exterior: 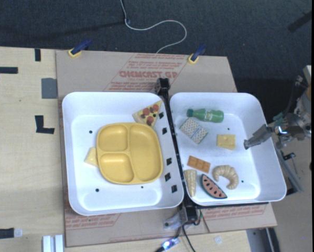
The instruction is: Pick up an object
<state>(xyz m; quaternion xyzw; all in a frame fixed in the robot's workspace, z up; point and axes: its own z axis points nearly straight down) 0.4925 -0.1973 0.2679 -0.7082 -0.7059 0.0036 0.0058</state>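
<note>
Two white bins sit side by side on the bench (20, 156), on top of a sheet of brown cardboard (146, 72) with red lettering. The left bin (75, 109) has a yellow divided plate (129, 153) pretty much in the middle, a toy pizza slice (149, 114) just off its upper right corner, and a yellowish wedge (90, 156) poking out from under the plate's left edge.

The right bin (251, 106) is where most of the toy food is: a green bottle (205, 114) lying on its side near the top, a blue-grey patterned packet (193, 130) just below it, a yellow cheese-like square (226, 141) to the right, an orange cracker (198, 164), a croissant (227, 175), a watermelon slice (213, 187) and a cone-shaped piece (191, 182) along the bottom left.

The pincer (251, 142) comes in from the right, over the right bin's right edge, near the cheese square but not touching anything. Nothing is between its fingers, and honestly I can't tell if it's open or closed from this angle.

A white cable (157, 25) loops over the dark floor at the top.
</note>
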